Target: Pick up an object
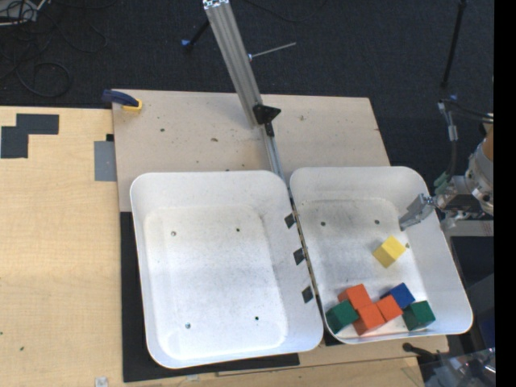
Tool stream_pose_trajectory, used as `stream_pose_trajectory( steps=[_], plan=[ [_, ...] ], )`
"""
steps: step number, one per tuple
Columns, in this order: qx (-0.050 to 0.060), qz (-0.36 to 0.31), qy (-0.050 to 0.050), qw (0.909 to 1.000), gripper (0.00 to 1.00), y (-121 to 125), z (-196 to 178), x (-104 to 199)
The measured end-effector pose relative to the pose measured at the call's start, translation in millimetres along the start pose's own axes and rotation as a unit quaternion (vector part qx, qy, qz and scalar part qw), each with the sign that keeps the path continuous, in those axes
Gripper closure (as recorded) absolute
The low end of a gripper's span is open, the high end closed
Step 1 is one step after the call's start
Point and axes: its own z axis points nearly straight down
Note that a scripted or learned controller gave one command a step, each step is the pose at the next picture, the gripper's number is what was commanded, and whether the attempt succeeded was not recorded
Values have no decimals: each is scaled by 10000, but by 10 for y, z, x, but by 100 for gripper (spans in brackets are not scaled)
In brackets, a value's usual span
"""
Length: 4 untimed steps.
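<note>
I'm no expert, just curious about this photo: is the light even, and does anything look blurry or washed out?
In the camera view, light falls softly from above, with weak shadows beside the yellow block; the left bin is bright, nearly washed out along its front rim, and its floor shows grey speckling; the gripper at the right bin looks soft and slightly blurred; the dark floor beyond the bench loses detail.

- Dark carpeted floor point(339, 31) at the far side, with black cables point(36, 75) at far left.
- Pale wooden bench point(56, 240) on the left.
- Slanted aluminium rail point(235, 55) rising from the board point(322, 131).
</note>
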Motion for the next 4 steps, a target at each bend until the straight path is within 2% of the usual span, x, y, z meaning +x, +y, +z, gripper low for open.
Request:
stream_pose_trajectory(
  steps=[1, 2, 3, 4],
  plan=[
    [10, 6, 5, 10000, 0, -103, 547, 43],
    [4, 13, 3, 10000, 0, -104, 983, 52],
    [-14, 46, -1, 10000, 100, -101, 859, 33],
    [-43, 21, -13, 10000, 100, -90, 433, -8]
  ],
)
